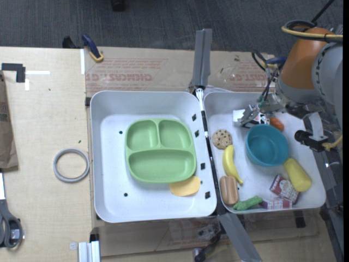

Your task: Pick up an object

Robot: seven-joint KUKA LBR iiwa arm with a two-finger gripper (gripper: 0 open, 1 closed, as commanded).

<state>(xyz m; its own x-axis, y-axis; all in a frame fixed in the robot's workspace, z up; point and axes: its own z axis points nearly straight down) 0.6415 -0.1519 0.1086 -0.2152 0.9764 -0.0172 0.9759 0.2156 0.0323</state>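
The right bin (218,105) holds a blue bowl (267,145), a round cookie (221,138), a banana (232,164), a hot dog (228,190), a green pea pod (248,203), a yellow oblong piece (297,174), a red-and-white packet (284,189) and a small orange item (277,124). My gripper (252,117) hangs low at the back of this bin, just above the bowl's far-left rim. Nothing shows in its grasp. The left bin (103,146) holds a green divided plate (161,150) and a flat yellow piece (185,187).
A grey divider post (202,59) rises between the bins at the back. On the bench to the left lie a tape ring (71,164), scissors (8,231), a brown bag (6,130) and a blue clamp (94,48).
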